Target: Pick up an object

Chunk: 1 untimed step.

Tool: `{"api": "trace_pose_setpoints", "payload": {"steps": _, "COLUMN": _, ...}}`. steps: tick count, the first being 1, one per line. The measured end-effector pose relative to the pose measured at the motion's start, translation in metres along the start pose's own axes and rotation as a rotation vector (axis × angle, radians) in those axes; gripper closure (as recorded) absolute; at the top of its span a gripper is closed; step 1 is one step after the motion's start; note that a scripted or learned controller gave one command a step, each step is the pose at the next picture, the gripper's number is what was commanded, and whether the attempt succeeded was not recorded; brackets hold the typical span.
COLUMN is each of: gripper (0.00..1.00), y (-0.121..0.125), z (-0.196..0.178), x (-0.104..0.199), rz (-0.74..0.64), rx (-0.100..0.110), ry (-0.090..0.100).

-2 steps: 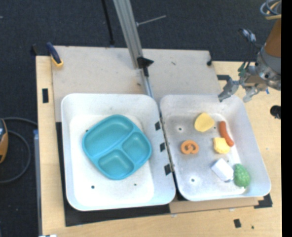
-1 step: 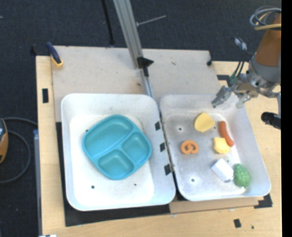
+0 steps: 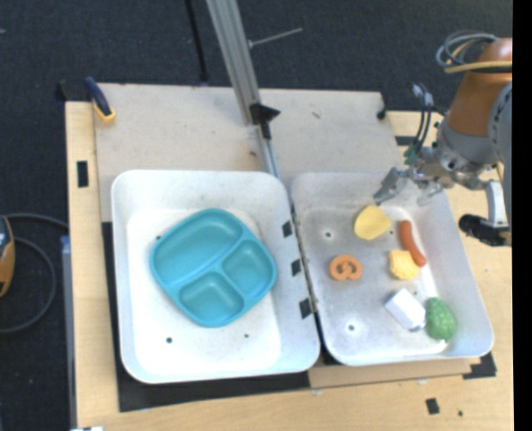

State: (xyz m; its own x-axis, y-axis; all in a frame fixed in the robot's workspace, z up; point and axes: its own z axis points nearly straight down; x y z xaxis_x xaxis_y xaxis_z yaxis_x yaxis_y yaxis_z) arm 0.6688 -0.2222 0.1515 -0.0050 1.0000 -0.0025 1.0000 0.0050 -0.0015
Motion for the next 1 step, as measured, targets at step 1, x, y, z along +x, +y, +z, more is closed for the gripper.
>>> {"api": "trace_pose_setpoints", "payload": {"steps": 1, "gripper": 0.0, "y": 0.0008, "z": 0.0503, "x": -0.0008, "rz": -0.001, "rx": -0.004, "ry": 0.001}}
